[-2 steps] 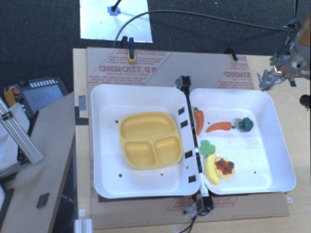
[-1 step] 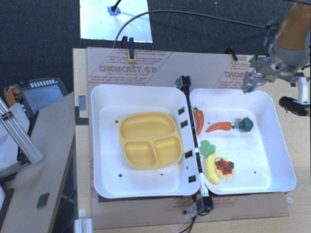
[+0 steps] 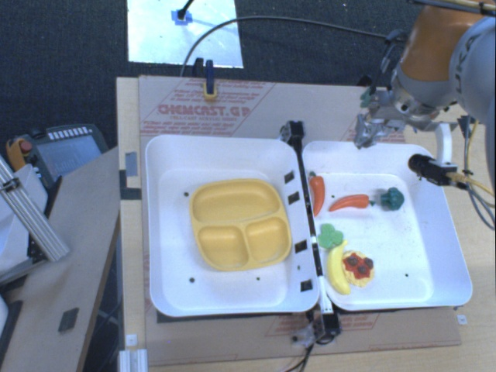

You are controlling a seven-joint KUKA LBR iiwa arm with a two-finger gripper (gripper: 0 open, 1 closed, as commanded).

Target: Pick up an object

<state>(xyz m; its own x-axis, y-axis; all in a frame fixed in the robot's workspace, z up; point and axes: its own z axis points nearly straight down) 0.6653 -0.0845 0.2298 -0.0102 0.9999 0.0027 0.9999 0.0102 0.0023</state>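
I see the gripper (image 3: 369, 134) poised over the far rim of the right bin (image 3: 442, 242), near its back left corner, hanging from the grey arm with the orange band that comes in from the right; whether it is open or closed I cannot tell from this slanted view, and nothing shows in its grasp.

Working outward from there, the nearest candidates lie toward me and slightly left: the small carrot (image 3: 317, 194) sits just beside the divider, its long axis running front to back; the second carrot (image 3: 350, 202) lies a little farther into the bin, long axis left to right, its tip pointing at the green broccoli piece (image 3: 393, 198) just beside it.

Farther toward the front edge sit the green clover-shaped toy (image 3: 332, 235), the banana (image 3: 337, 270) and the pizza piece (image 3: 358, 266), the last two touching; these are well apart from the tool.

The left bin (image 3: 167, 223) holds a yellow divided tray (image 3: 236, 223), across the divider.

My judgement: the shortest reach is down and forward to the carrot by the divider; the wrist would want to close across its narrow width.
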